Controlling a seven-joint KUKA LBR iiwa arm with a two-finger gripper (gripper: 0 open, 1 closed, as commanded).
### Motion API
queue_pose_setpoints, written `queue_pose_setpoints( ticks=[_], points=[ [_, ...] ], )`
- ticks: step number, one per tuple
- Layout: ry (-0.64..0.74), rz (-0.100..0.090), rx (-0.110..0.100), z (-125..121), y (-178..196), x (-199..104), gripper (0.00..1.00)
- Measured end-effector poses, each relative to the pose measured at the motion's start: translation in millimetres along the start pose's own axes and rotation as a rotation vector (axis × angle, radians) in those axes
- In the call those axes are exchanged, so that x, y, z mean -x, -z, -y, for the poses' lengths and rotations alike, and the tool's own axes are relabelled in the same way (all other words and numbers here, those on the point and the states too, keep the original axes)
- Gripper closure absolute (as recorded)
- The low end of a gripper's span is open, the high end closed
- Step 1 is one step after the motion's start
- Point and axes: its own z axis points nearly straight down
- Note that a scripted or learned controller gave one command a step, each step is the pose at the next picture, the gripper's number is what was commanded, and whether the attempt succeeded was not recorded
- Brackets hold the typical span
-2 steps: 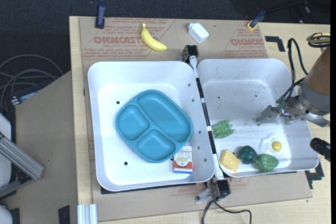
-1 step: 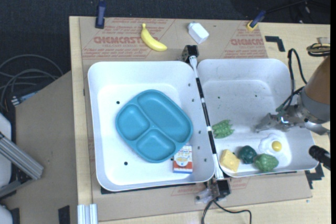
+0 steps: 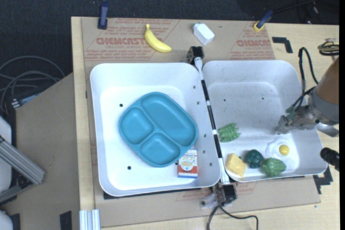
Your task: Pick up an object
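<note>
Whether the fingers of the gripper (image 3: 285, 122) are parted or closed cannot be told; nothing is seen between them. It hangs at the right of the frame, just above the fried egg (image 3: 280, 149) in the right bin (image 3: 253, 70). That egg is judged the nearest pick; a straight descent is advised, kept off the green broccoli (image 3: 273, 166) beside it.

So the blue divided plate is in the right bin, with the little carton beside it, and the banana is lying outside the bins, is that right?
Not quite. The blue divided plate is in the left bin, not the right one, as the camera view shows. The rest holds: the little carton sits beside the plate, and the banana lies outside the bins.
</note>
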Motion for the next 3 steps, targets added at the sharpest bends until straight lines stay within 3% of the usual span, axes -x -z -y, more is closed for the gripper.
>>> queue_pose_setpoints(
  ticks=[1,2,3],
  points=[
    [0.001,0.002,0.003,-66,52,-35,1.00],
    [0.000,0.002,0.001,-65,51,-34,0.00],
    [0.003,-0.007,-0.002,-22,-10,0,0.00]
  ],
)
